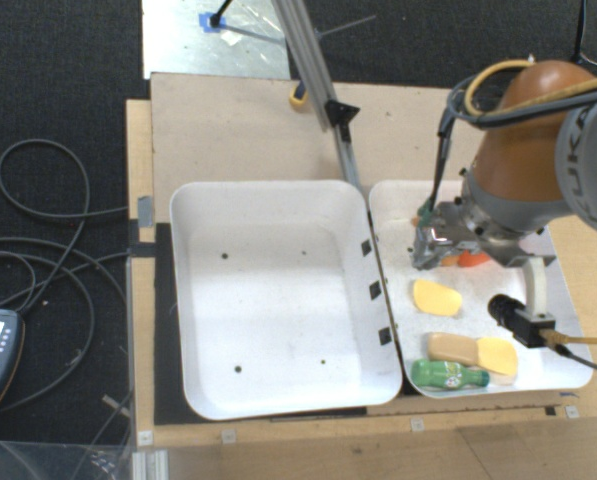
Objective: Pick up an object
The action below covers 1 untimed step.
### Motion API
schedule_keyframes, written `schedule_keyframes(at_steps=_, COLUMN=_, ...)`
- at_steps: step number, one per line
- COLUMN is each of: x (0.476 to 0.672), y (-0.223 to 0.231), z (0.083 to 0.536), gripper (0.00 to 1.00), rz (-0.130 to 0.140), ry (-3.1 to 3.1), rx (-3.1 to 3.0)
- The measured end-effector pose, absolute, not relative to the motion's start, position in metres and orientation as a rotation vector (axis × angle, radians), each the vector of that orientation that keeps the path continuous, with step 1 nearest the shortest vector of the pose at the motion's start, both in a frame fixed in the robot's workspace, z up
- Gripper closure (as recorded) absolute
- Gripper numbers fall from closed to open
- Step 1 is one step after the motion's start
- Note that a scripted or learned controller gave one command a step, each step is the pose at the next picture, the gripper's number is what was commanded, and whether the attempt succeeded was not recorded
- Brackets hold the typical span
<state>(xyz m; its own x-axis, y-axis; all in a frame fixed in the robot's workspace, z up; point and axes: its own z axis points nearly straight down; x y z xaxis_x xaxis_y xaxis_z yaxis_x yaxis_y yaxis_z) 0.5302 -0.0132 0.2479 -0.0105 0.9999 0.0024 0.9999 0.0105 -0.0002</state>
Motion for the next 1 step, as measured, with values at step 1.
schedule_keyframes(at_steps=1, x=0.5411, y=0.0338, z=0.2458, gripper=1.0, rz=-0.004, ry=-2.233, rx=-2.21)
